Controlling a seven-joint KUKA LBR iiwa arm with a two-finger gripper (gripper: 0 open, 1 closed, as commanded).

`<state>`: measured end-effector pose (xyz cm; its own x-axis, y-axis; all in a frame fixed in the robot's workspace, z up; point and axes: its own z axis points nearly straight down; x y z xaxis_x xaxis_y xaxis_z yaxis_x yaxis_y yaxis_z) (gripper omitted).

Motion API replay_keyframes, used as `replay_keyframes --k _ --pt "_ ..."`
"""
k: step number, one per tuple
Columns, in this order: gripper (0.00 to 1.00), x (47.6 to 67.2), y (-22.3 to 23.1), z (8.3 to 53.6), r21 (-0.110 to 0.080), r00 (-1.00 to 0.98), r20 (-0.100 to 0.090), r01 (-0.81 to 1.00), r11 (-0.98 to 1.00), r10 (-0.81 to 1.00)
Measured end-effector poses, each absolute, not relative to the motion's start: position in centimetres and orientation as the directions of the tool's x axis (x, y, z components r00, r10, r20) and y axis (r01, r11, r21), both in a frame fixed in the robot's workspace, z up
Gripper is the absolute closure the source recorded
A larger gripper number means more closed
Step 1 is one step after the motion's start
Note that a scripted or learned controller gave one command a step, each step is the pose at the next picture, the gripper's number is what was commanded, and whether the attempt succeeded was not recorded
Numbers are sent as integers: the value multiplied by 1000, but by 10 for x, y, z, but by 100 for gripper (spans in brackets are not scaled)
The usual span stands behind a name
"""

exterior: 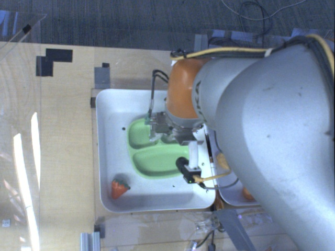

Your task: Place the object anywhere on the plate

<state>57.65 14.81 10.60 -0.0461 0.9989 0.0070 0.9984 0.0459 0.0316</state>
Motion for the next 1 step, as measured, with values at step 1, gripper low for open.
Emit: replay_keyframes --k 1 --pt "100 566 83 185 3 398 1 917 -398 917"
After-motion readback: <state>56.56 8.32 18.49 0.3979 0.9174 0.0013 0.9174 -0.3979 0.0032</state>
